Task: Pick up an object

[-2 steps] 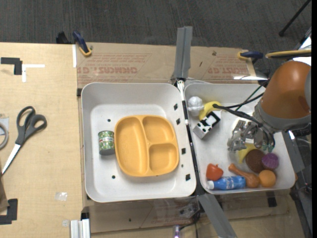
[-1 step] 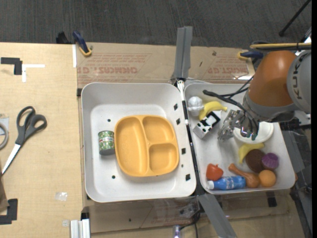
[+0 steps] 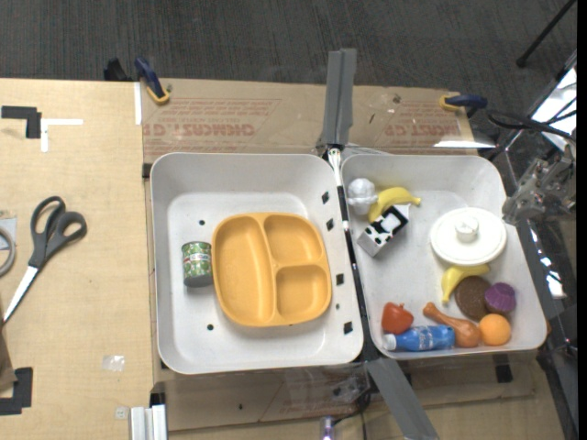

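Camera view: saw left bin holding a yellow divided plate with a green can just left of it. Saw right bin holding banana, white lid, orange and blue bottle. Found gripper at that bin's right rim, blurred; could not tell its state. Noted scissors on wooden bench, left.

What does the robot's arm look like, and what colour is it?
Just a little of it can be made out, at the right bin's far right rim. The end effector looks like a blurry grey metal shape with thin, dark, spiky-looking parts. Black cables curve across the bench just above it. It is too blurred to make out any markings.
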Robot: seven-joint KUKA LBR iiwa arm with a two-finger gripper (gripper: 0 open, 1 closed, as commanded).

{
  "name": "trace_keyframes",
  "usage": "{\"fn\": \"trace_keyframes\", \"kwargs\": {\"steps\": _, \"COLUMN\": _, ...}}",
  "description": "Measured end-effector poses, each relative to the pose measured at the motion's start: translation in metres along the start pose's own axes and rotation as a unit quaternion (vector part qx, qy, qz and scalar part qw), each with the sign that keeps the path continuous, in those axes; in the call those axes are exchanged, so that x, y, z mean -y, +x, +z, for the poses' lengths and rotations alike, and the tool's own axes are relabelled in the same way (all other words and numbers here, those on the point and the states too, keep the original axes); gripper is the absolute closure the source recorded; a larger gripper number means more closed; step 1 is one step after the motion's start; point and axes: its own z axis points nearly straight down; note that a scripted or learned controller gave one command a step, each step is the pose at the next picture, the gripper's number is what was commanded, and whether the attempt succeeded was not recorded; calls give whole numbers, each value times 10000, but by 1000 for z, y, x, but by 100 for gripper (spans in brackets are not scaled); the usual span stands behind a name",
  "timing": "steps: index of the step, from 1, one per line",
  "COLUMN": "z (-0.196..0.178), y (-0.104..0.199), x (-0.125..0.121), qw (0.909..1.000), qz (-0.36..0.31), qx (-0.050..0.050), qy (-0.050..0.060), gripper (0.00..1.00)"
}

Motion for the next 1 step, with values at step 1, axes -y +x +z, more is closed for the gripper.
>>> {"fn": "trace_keyframes", "kwargs": {"steps": 1, "z": -78, "y": -74, "x": -40, "qw": 9999, "qz": 108, "qx": 1, "qy": -4, "gripper": 100}}
